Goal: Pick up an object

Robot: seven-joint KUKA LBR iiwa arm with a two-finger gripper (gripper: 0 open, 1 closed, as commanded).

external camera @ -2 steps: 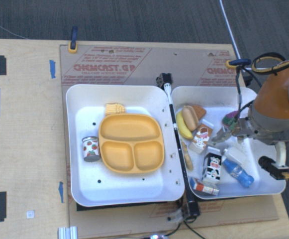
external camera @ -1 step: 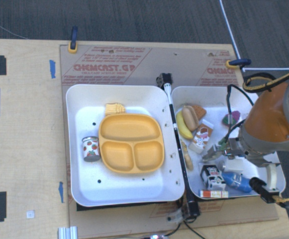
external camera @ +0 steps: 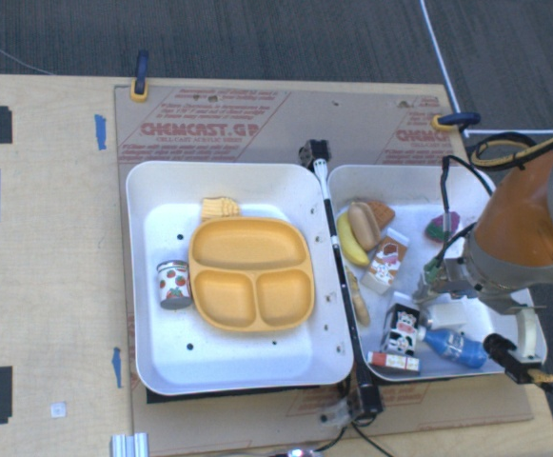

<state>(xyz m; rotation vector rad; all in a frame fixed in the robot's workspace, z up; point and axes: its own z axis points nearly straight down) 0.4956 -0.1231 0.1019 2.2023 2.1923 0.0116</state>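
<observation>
Starting at the left, the left bin carries a yellow divided plate, with a small printed can just beside its left edge and a pale yellow waffle-like piece touching its upper rim. None of these is near the arm.

Across the shared wall, the right bin is the crowded one: a banana lying against a hot-dog bun, a small red-and-white carton below them, a black-and-white carton lower still, a blue bottle lying on its side, and a purple piece near the far wall.

Furthest right, the arm leans in over this bin with the gripper low above the floor, between the red-and-white carton and the blue bottle. From this angle I cannot tell how its jaws stand, and nothing visibly sits in its grasp.

Judging by this, the work is at the reach-and-descend step, with no object lifted yet. The likeliest candidates are the black-and-white carton and the blue bottle, both close below the gripper. The next move calls for centring over one item, clear of its neighbours, before closing and lifting.
</observation>
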